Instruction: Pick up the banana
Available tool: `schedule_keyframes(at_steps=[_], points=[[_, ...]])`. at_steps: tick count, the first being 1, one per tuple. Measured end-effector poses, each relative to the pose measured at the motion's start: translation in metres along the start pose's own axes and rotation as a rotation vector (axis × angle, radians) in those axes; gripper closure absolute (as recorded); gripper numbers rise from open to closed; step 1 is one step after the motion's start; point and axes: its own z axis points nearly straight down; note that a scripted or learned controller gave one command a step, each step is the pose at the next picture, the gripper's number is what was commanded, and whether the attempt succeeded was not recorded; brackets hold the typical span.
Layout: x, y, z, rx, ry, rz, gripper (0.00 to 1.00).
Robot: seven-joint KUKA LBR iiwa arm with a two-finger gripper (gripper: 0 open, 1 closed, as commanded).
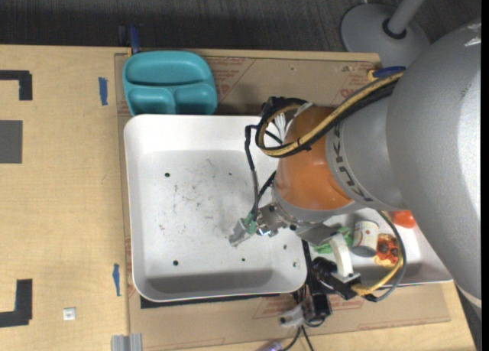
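My grey arm with its orange band [309, 166] reaches in from the right and hangs over the seam between the two white bins. The gripper [247, 229] pokes out below the wrist, low over the right part of the left bin [141, 189]. It is small and seen end-on, with a green-tinted part at its tip. The arm's bulk hides most of the right bin [428, 269].
In the uncovered strip of the right bin lie a white and red item [367, 236], a green piece [336, 247] and an orange item [405, 219]. A teal divided tray [170, 82] stands behind the left bin. Cables loop around the wrist.
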Motion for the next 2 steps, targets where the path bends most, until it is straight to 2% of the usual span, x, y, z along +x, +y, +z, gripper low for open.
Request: schedule_keyframes(at_steps=[1, 2], points=[[0.051, 0.023, -0.032, 0.024, 0.008, 0.362, 0.00], [0.112, 0.049, -0.036, 0.026, 0.005, 0.588, 0.00]])
